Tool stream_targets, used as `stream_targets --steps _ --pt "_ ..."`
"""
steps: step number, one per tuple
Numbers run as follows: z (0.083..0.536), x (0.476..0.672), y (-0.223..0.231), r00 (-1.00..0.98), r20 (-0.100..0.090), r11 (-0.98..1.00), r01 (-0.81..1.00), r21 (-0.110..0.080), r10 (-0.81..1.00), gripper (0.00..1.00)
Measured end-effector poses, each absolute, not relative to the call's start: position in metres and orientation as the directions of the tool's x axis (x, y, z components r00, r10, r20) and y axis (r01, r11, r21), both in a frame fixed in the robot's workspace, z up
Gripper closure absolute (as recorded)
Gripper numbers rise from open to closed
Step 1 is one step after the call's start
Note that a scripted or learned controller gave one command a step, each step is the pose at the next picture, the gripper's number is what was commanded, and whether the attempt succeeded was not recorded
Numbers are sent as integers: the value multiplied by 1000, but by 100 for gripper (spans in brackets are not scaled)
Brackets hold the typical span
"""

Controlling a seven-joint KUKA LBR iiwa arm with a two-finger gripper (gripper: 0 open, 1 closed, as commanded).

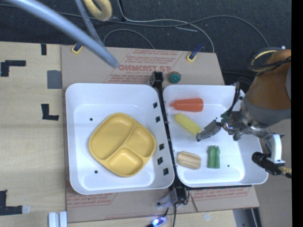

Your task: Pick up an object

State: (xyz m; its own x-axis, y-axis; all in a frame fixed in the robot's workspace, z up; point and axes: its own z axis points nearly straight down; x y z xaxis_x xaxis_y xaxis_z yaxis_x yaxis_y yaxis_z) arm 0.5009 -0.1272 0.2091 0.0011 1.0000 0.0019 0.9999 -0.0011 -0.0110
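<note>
Approach step, by my judgement: gripper [207,132] hangs over the right bin [236,176], nothing visibly held; whether it is open I cannot tell. Corn cob [187,124] lies just left. Next move: centre and descend.

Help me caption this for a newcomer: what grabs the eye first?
The big yellow divided plate fills the left bin. In the right bin lie a carrot, corn, a bread roll and asparagus, with the gripper just above them.
</note>
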Motion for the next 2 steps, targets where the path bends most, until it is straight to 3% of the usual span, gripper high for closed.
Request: stream_targets --steps 1,2 --pt "213 503 -127 -1 0 1 1000 -2 1000 0" --pt "156 492 -129 0 1 0 1000 -8 1000 0"
